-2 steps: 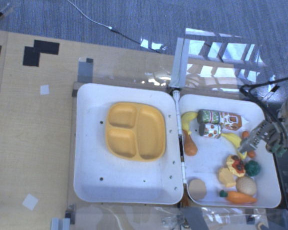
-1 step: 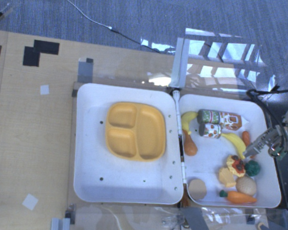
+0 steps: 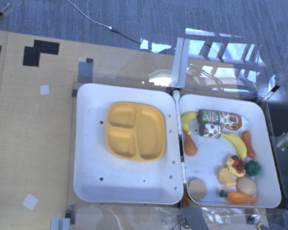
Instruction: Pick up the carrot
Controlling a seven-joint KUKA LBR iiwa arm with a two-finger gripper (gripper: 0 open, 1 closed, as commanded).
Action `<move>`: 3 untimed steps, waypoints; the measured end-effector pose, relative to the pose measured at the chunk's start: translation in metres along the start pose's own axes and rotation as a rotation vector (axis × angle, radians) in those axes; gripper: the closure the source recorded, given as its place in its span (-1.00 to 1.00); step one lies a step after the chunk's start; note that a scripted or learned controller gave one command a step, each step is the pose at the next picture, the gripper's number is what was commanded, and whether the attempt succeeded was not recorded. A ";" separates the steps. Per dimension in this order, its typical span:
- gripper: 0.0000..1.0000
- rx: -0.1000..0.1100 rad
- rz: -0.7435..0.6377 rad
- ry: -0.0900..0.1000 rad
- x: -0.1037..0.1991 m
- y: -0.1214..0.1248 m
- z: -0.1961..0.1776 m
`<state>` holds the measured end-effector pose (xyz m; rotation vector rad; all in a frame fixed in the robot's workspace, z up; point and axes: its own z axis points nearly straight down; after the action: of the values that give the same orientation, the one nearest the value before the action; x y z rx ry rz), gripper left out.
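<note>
Carrot [image 3: 240, 197] at right bin's [image 3: 270, 148] near edge

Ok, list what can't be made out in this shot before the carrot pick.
- Carrot: its green end sits against the round beige piece, so contact or a gap can't be told, camera view.
- Small yellow-red item: too small to identify.
- Can labels: too blurred to read.
- Right bin: its near wall hides the floor just behind it.

No legible text anywhere (can [image 3: 211, 131] and bottle [image 3: 220, 118] labels too blurred)
</note>
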<state>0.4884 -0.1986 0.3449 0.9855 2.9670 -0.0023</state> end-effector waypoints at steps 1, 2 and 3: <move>1.00 0.002 -0.113 0.012 -0.003 -0.006 0.092; 1.00 -0.001 0.035 0.003 0.005 0.007 0.059; 1.00 -0.003 0.030 -0.006 0.003 0.009 0.047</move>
<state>0.4922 -0.1904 0.2979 1.0271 2.9460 0.0002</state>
